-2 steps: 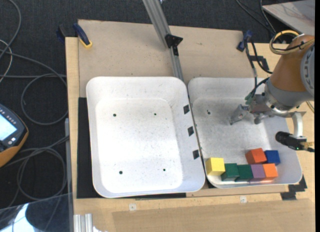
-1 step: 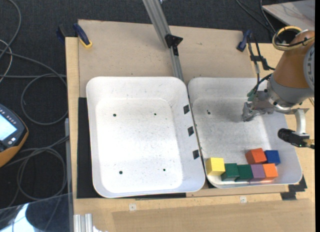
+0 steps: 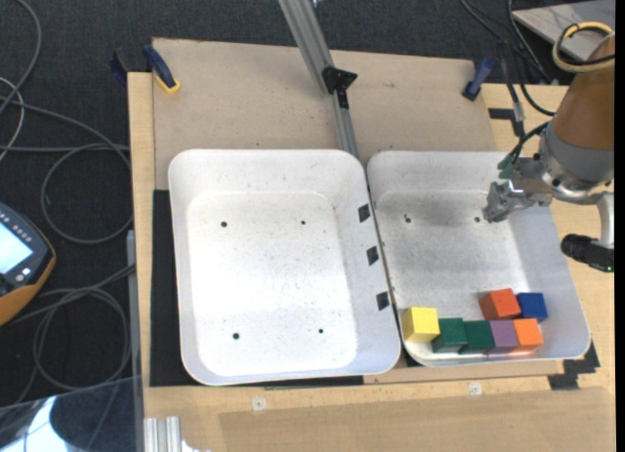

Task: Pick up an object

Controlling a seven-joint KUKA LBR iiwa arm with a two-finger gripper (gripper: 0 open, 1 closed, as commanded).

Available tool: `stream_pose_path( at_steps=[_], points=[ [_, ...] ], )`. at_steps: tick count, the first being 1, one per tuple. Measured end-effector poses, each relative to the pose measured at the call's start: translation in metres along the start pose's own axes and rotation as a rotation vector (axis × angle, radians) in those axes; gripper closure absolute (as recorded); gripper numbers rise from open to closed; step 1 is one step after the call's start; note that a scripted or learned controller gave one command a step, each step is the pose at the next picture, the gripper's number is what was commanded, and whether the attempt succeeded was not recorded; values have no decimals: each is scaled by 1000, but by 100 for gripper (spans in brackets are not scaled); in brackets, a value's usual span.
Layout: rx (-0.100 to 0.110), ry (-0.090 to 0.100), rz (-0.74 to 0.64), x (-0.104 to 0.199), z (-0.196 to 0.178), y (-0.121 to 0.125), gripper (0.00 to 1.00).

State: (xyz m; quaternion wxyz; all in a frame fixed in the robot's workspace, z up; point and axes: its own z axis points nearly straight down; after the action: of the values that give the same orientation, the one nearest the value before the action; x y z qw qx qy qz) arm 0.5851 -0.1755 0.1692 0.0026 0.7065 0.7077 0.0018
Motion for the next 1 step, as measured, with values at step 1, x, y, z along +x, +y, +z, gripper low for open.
stream_pose_path(
  at_steps=[1],
  points=[
    [0,-1,0,-2,-44,0,100]
  ],
)
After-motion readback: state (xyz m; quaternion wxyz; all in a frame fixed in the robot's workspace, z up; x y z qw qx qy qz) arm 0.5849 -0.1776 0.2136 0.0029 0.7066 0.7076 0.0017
